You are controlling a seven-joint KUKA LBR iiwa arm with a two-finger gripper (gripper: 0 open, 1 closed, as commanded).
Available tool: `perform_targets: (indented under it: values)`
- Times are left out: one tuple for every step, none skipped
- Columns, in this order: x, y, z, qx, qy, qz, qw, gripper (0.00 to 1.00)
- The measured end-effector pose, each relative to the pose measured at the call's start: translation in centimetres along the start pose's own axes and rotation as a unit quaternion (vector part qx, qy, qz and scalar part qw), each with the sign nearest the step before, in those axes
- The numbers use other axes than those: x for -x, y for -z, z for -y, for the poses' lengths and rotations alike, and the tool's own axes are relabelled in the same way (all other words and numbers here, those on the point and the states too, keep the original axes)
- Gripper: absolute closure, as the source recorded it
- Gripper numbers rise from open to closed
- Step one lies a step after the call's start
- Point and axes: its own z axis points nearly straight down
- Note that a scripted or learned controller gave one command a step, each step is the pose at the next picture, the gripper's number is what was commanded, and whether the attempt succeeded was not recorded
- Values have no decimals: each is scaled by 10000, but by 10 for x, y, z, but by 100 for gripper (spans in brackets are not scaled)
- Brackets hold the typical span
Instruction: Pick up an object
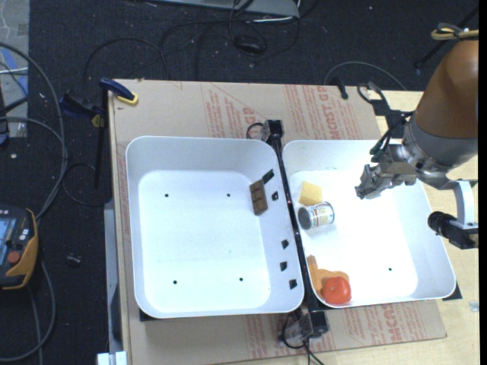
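The right white bin (426,280) holds a yellow block (310,192) near its left wall, a small can (316,216) lying on its side just below it, and a red and orange toy (333,286) at the bin's near left corner. My gripper (368,188) hangs over the upper middle of this bin, to the right of the yellow block and the can and apart from both. Nothing shows between its fingers. A brown bar (259,197) leans on the right wall of the left white bin (152,226).
A black divider with clips (285,234) runs between the two bins. The bench top (198,109) is brown board with a blue and yellow clamp (118,91) at its far left corner. Cables lie on the dark floor beyond.
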Motion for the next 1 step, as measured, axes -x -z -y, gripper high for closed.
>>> perform_targets:
  values:
    - [-56, -12, -7, -1, 6, -1, 10000, 100]
